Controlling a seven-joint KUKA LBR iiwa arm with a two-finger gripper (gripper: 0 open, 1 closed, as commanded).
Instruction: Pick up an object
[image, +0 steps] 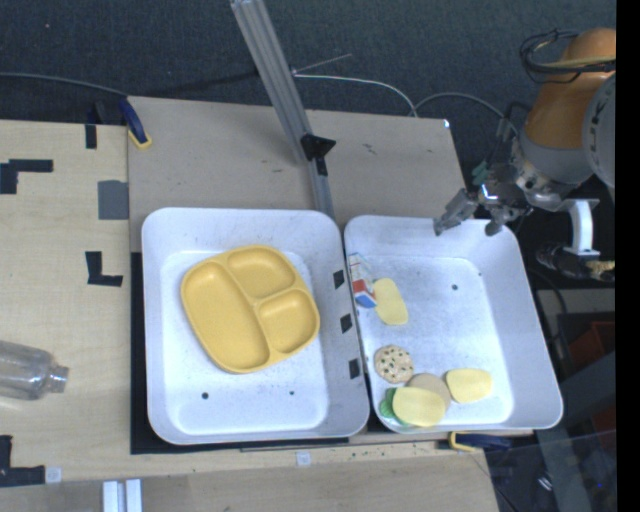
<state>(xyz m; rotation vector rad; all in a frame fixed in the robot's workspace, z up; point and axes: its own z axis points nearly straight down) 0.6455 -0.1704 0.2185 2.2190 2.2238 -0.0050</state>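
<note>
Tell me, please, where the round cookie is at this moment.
The cookie lies in the right bin, near its left wall, below the yellow oval piece and just above the pile at the bin's front edge.

No text, label or number can be read anywhere.

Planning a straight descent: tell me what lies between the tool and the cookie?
In the camera view, bare white bin floor separates the tool from the cookie.

Right bin's middle (455, 310) lies open; toy foods (430, 395) crowd its near-left corner.
</note>
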